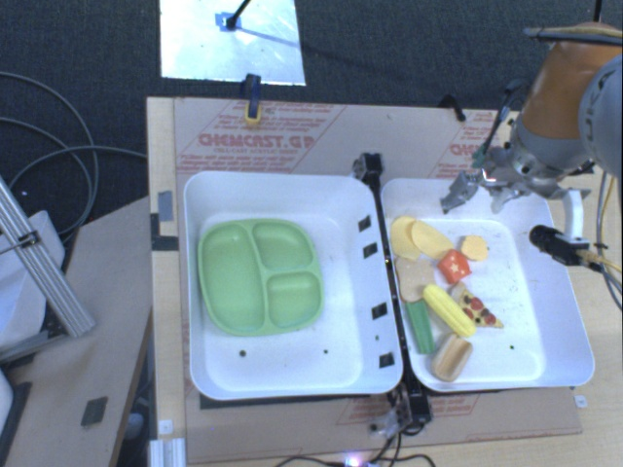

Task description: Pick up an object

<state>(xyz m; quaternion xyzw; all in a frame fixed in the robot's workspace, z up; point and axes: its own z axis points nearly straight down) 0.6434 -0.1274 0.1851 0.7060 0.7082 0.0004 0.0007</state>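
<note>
The right bin (545,358) holds a heap of toy food: yellow slices (419,237), a small orange piece (475,249), a red pepper piece (454,266), a corn cob (448,309), a pizza slice (478,310), a green stick (420,327) and a tan bun (452,357). My gripper (481,197) hangs over the bin's far edge, above and behind the food. Its fingers are spread open with nothing between them.
A green divided plate (261,275) lies in the left bin (209,202). A black clip-lined divider (382,261) separates the bins. A black part of the arm (557,244) juts over the right bin's right side. Cables lie at far left.
</note>
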